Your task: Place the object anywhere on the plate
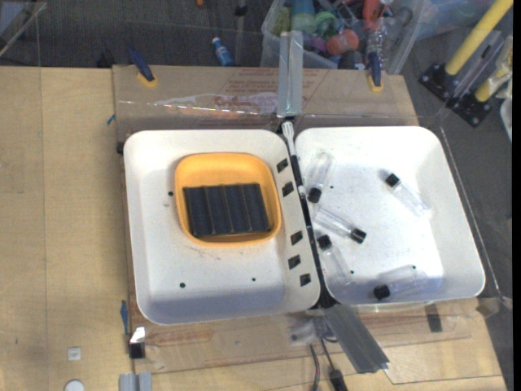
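An orange plate (189,177) with rounded corners lies in the left white bin (155,275). A black ridged rectangular block (226,209) lies flat on the plate, covering most of its middle and lower part. In the right white bin (444,243) lie several clear plastic tubes with black caps: one near the upper left (318,174), one at the upper right (405,193), one in the middle left (340,226), and one along the front wall (401,285).
A row of black clips (293,218) runs along the divider between the two bins. A metal bar (291,72) stands behind the bins, with a clear box of colourful toys (342,15) further back. Bare wooden bench (57,218) extends to the left.
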### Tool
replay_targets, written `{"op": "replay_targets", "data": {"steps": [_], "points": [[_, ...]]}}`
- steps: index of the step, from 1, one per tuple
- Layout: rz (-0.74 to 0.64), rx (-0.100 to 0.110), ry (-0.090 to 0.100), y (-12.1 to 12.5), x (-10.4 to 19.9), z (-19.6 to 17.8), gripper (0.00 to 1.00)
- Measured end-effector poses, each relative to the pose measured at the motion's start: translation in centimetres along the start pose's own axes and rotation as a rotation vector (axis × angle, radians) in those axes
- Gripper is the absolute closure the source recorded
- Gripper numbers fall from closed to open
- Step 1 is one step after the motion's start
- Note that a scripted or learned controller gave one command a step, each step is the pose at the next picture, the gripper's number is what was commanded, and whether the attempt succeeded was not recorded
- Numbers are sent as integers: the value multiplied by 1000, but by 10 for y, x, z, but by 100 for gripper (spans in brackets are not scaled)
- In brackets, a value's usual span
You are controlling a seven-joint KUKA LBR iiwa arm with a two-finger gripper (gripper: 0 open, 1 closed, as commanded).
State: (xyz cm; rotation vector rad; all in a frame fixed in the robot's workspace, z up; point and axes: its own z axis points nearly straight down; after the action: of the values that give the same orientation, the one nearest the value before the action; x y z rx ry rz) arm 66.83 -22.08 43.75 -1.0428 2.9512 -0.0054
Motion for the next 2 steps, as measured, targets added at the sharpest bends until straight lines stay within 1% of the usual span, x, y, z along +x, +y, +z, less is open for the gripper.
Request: {"op": "replay_targets", "data": {"steps": [1, 2], "points": [[-351, -2, 0, 0, 0, 0, 100], [-405, -2, 0, 0, 0, 0, 100]]}}
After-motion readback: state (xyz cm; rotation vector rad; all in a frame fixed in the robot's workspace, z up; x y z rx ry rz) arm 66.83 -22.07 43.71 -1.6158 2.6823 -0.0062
